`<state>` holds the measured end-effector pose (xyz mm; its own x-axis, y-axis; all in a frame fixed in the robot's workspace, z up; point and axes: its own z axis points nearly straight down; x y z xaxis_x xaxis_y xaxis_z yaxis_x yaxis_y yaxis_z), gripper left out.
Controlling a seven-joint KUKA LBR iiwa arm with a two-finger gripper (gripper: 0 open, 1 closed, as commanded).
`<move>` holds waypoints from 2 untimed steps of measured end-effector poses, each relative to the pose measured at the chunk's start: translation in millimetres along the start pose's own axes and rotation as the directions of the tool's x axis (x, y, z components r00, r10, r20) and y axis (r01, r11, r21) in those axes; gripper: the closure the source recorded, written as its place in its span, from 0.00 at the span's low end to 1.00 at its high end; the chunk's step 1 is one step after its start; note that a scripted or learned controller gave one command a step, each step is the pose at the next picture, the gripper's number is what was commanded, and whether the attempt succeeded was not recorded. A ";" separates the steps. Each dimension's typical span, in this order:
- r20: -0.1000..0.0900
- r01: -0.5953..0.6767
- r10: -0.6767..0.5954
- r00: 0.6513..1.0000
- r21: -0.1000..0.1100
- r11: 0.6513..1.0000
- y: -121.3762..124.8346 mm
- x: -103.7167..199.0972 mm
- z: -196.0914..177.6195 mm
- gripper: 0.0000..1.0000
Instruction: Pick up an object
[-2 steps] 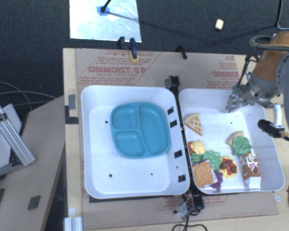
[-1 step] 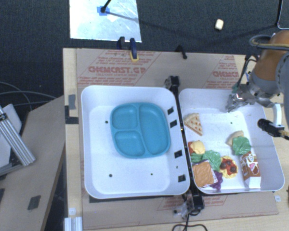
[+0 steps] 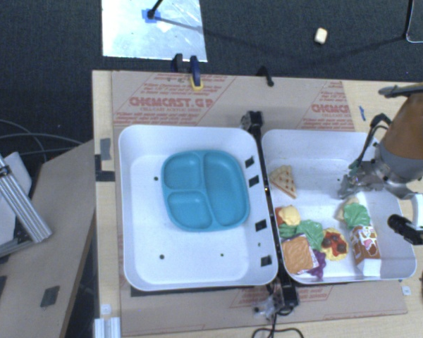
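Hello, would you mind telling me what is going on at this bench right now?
A grey and orange robot arm reaches in from the right over the right bin, with its gripper low near the bin's right side. That bin holds toy food: a wedge-shaped slice, a small carton just below the gripper, and a cluster of pieces along the front. Nothing is visibly held yet. The left bin holds a blue divided plate.

A blue divided plate [image 3: 201, 190] lies in the left bin [image 3: 137, 259]; toy food [image 3: 317, 241], seemingly, fills the right bin [image 3: 317, 150].
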<state>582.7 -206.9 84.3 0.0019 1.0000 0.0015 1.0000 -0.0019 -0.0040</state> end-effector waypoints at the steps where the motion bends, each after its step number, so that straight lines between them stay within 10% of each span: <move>1: 0.004 0.008 -0.008 1.000 -0.012 1.000 57.9 0.9 -1.8 1.00; 2: 0.001 0.001 -0.001 1.000 -0.001 1.000 -8.9 -0.1 0.2 1.00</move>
<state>573.8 -206.9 84.2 0.0013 1.0000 0.0007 1.0000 -0.0013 -0.0026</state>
